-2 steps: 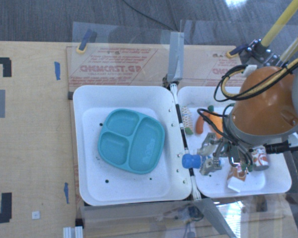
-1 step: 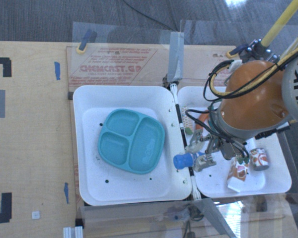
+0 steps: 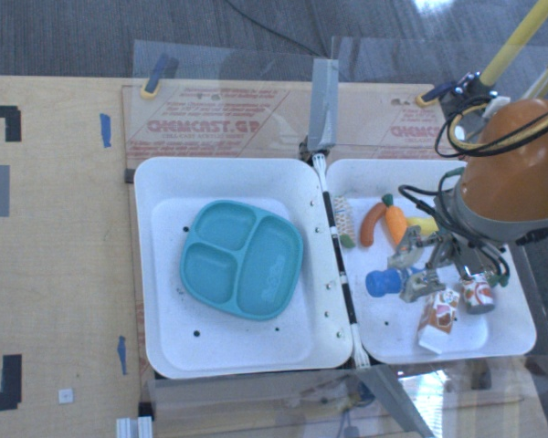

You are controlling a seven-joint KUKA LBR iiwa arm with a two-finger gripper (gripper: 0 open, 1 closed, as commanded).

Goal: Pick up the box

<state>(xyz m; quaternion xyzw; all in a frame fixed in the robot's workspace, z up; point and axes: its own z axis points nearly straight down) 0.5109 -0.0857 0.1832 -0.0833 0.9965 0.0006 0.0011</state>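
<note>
Above right bin (image 3: 521, 336), fingers (image 3: 418, 272), box (image 3: 437, 318) beside

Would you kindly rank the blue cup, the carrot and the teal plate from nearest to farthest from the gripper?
From the gripper:
1. Blue cup, just to its left in the right bin.
2. Carrot, farther up that bin.
3. Teal plate, across in the left bin.

Both bins (image 3: 155, 245) are showing white. The divided plate (image 3: 242, 258) is showing teal; the carrot (image 3: 395, 223) orange; the box (image 3: 438, 318) white with brown-red print; the bench (image 3: 55, 245) pale wood.
</note>
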